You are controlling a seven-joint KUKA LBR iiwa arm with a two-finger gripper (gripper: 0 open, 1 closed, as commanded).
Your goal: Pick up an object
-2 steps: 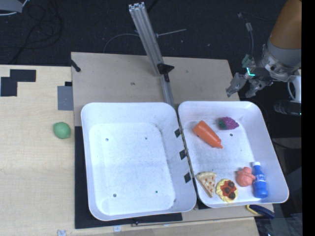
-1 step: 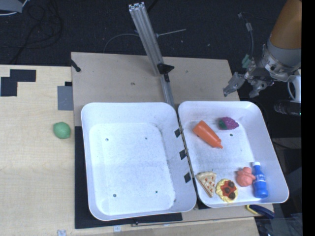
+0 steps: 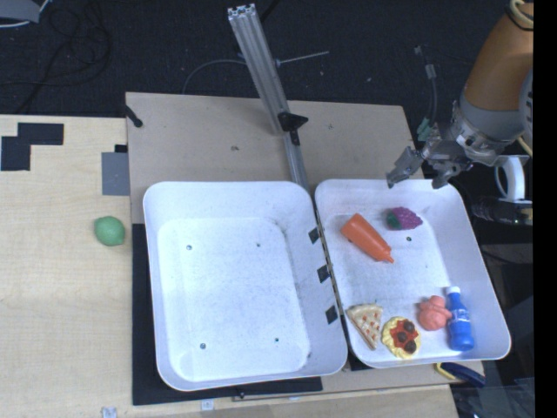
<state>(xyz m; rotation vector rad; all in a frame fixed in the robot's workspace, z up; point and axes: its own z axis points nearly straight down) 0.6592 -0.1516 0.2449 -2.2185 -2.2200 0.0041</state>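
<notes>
The arm (image 3: 498,68) comes in from the right, its orange band high near the upper corner, and the gripper (image 3: 425,174) hangs over the far rim of the right bin (image 3: 487,273). Its two dark fingers are spread apart with nothing between them, so the hand is released and carrying nothing.

The nearest thing to it is the purple grape bunch (image 3: 403,219), lying in the far part of the right bin, just below the gripper in the view and a little to the left of it. It is near but apart from the fingers. Just beside the grapes, further left and slightly nearer the camera, lies the orange carrot (image 3: 366,238), set on a slant with its thick end toward the bin's divider.

The rest of the bin's contents sit well apart from the gripper, along the near edge: a pizza slice (image 3: 366,323), a round yellow and red piece (image 3: 401,336) touching or almost touching it (I cannot tell which), a pinkish lump (image 3: 431,313), and a blue bottle (image 3: 458,319) lying just beside that lump.

The left bin (image 3: 228,286) sits alongside. A green ball (image 3: 110,231) rests on the bench (image 3: 52,277), left of both bins.
</notes>
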